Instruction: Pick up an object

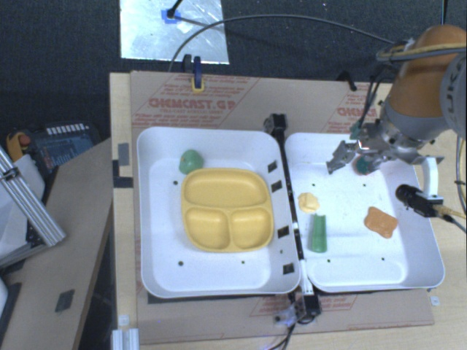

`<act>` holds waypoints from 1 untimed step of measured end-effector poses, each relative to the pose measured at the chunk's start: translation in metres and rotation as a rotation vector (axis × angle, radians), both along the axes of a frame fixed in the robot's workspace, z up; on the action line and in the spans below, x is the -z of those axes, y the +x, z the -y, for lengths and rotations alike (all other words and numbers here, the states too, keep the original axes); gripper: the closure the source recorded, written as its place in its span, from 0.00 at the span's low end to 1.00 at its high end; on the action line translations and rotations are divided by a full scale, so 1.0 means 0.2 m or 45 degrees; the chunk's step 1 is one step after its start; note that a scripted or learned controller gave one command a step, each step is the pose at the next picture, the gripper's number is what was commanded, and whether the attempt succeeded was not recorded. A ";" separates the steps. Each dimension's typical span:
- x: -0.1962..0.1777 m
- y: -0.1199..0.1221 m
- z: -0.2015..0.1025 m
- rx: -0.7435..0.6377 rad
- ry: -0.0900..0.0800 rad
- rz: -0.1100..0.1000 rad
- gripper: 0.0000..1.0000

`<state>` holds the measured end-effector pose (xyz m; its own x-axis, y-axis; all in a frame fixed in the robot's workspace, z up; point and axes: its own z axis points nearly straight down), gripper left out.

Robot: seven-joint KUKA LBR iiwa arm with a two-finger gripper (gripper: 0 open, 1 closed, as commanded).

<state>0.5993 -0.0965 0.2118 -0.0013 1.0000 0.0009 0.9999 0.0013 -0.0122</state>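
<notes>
My gripper (350, 162) hangs over the back of the right bin (419, 268), and its fingers stand open with nothing between them. Below it on the bin floor lie a pale yellow lump (309, 201), a green stick (318, 232) and an orange piece (380, 222). All three are apart from the gripper; the yellow lump is the nearest, down and to its left. In the left bin (157, 268), a small green round piece (191, 160) sits at the back, touching the rim of a yellow divided tray (225, 208).
The divider between the two bins (286, 195) runs down the middle with black clips on it. A black part on a cable (413, 197) sticks out over the right bin near the orange piece. The arm's orange band (427, 71) rises at the top right.
</notes>
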 end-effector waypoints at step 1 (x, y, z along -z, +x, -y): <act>-0.04 0.01 0.00 -0.003 -0.001 0.017 0.00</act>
